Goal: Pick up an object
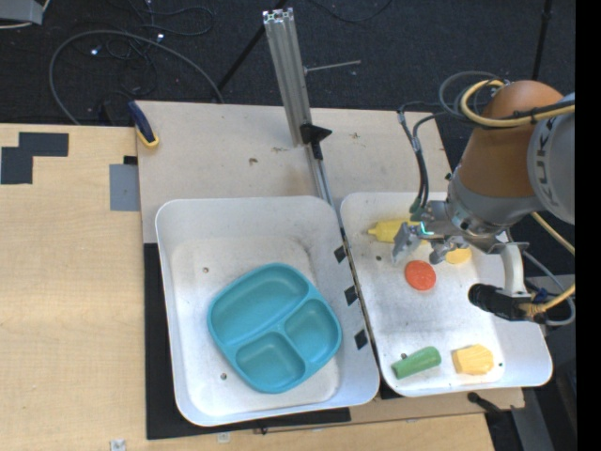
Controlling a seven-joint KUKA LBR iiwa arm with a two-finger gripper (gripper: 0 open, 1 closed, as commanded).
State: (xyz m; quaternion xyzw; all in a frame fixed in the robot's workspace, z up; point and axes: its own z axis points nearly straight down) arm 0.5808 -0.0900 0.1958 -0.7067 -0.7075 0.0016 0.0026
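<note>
Two shallow white bins sit side by side: the left bin holds one turquoise three-compartment plastic tray, and the right bin holds one round orange-red ball, one green cylinder-shaped block, one yellow chunky block and two more yellow pieces. Taking the orange-red ball as the landmark, the gripper hangs just above it, one yellow piece lies to its upper left, the other yellow piece just to its right, and the green and yellow blocks lie well below it. Whether the claw is apart or together I cannot tell, and nothing shows between it
</note>
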